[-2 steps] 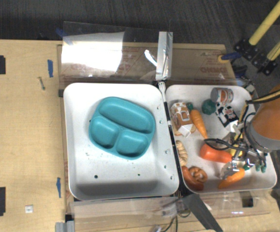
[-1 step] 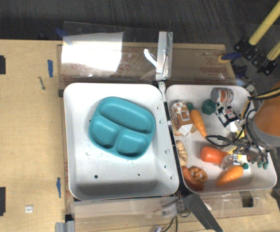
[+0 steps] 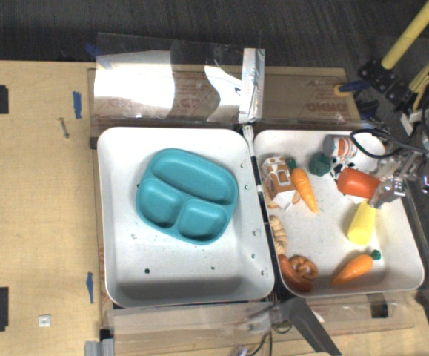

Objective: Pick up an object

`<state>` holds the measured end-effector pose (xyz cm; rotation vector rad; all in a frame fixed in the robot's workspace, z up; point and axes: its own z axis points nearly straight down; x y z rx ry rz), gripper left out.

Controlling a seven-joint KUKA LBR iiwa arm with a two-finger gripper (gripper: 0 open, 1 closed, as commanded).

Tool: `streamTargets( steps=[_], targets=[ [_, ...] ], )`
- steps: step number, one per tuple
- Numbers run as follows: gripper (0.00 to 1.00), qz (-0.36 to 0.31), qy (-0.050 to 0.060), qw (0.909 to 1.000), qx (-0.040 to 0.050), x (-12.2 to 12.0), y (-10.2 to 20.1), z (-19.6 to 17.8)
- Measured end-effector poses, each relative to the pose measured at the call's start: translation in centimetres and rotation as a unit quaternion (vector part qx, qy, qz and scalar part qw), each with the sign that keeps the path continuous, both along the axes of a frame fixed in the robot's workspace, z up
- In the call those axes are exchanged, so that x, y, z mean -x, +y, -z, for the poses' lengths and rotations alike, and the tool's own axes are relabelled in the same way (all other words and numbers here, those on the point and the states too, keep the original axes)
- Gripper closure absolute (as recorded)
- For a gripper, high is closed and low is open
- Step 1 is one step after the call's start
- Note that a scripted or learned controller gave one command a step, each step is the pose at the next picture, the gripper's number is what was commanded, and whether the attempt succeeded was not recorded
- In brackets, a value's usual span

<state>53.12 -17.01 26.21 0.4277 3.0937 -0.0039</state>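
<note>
1. The gripper is seen low over the right bin, beside the yellow piece; whether it is open or closed cannot be told.
2. The yellow piece, judged light, smooth and slippery plastic, is best taken across its narrow middle.
3. A glossy teal divided plate is seen in the left bin.

Carrots, toys (small) in right bin
</note>
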Motion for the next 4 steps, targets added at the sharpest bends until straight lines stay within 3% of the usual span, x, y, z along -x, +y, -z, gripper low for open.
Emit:
streamTargets(
  steps=[1,2,3,4],
  targets=[
    [1.00,-0.031,0.003,0.9995,0.0000,-6.8,-4.4,-5.0],
    [1.00,-0.031,-0.001,0.9995,0.0011,-7.0,-4.3,-6.1],
    [1.00,-0.003,0.007,1.0000,-0.0017,5.1,-5.5,-2.6],
    [1.00,-0.005,0.003,1.0000,-0.0005,4.9,-5.4,-3.7]
  ],
)
